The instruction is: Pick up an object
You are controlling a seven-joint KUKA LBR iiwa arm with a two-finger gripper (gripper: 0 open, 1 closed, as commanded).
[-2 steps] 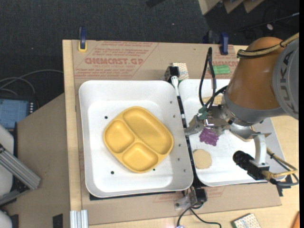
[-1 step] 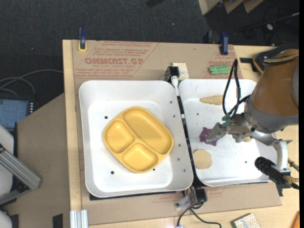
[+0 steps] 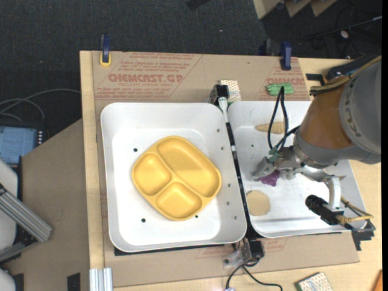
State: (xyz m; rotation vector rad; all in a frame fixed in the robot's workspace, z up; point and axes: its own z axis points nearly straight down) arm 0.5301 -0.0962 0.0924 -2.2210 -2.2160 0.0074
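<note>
In the right bin (image 3: 291, 226), I log: gripper (image 3: 273, 165), low over a purple object (image 3: 267, 177) near the bin's middle; the arm (image 3: 339, 123) hides most of it, so I cannot tell its state. A tan disc (image 3: 258, 202) lies just below. A tan stick (image 3: 270, 127), partly behind a cable, sits near the top. Left bin (image 3: 121, 223): one yellow tray (image 3: 176, 177), three compartments.

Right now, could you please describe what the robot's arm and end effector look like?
The arm is bulky and rounded, grey with an orange band above the wrist. A black cable loops along it. The end effector is small, metallic grey.
</note>
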